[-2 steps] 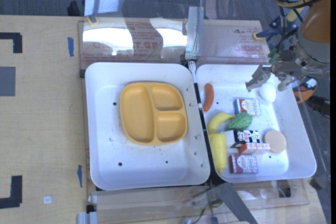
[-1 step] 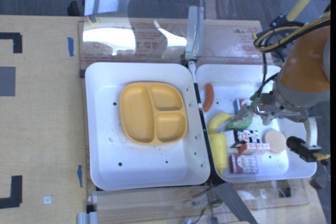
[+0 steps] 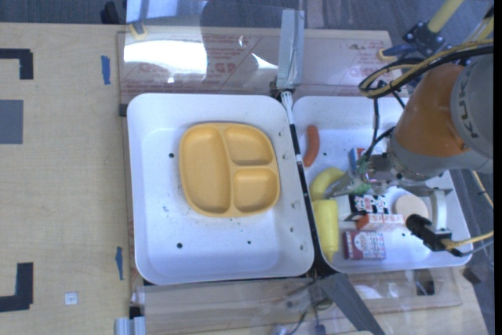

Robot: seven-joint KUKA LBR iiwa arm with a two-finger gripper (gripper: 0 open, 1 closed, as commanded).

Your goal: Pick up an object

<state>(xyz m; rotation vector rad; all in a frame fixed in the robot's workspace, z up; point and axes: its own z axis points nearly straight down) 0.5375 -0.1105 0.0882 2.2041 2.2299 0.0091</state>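
My gripper (image 3: pixel 362 183) hangs low over the middle of the right bin (image 3: pixel 345 139), at the end of the grey arm with the orange band (image 3: pixel 430 120). Right beside it on the left lies a yellow banana (image 3: pixel 325 181). Just below it are a black-and-white patterned packet (image 3: pixel 369 205) and a red-and-white carton (image 3: pixel 370 239). A yellow block (image 3: pixel 326 223) lies along the bin's left wall. An orange-red sausage (image 3: pixel 311 145) rests further back. I see nothing lifted from the bin.
The left bin (image 3: pixel 149 192) holds a yellow divided plate (image 3: pixel 229 168). A round beige disc (image 3: pixel 412 206) lies at the right of the right bin, partly under the arm. Yellow and black cables (image 3: pixel 408 59) run behind the arm. Clear plastic sheets (image 3: pixel 204 43) stand behind both bins.
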